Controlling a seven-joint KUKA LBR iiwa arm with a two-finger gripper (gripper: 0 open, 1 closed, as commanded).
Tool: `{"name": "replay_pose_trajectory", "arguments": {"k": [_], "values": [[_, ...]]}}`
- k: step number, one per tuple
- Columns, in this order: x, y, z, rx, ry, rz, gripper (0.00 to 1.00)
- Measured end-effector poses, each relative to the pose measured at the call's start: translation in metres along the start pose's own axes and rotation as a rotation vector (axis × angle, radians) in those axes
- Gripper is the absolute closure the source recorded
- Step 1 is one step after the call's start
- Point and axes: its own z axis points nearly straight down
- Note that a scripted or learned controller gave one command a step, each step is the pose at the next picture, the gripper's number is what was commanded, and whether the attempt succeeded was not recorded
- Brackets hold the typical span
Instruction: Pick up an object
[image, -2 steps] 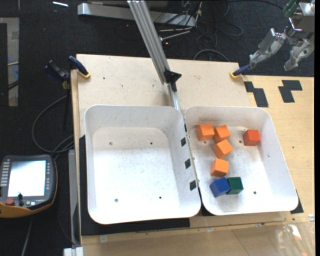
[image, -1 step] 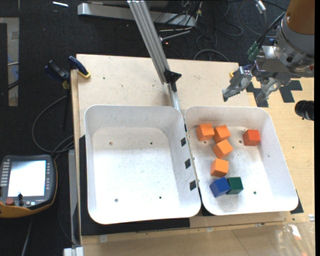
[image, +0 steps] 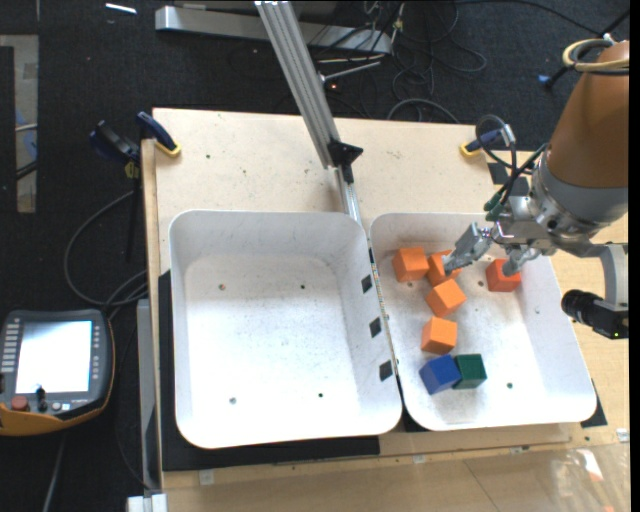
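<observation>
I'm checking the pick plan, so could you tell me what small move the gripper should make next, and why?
Probably a short descent: the open gripper hangs over the right bin between the orange blocks and the red block, holding nothing.

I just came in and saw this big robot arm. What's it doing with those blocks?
It's trying to pick up a block. The gripper hangs low over the right bin with its fingers spread, between a small orange block and a red block. It isn't holding anything yet. More orange blocks, a blue block and a green block lie nearby.
</observation>
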Motion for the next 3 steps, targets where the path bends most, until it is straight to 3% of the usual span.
{"name": "replay_pose_trajectory", "arguments": {"k": [1,2,3], "values": [[0.0,0.003,-0.091,-0.017,-0.001,-0.007,0.0],[-0.016,-0.004,-0.178,-0.017,-0.002,-0.004,0.0],[0.033,-0.008,-0.145,-0.005,0.001,-0.012,0.0]]}}
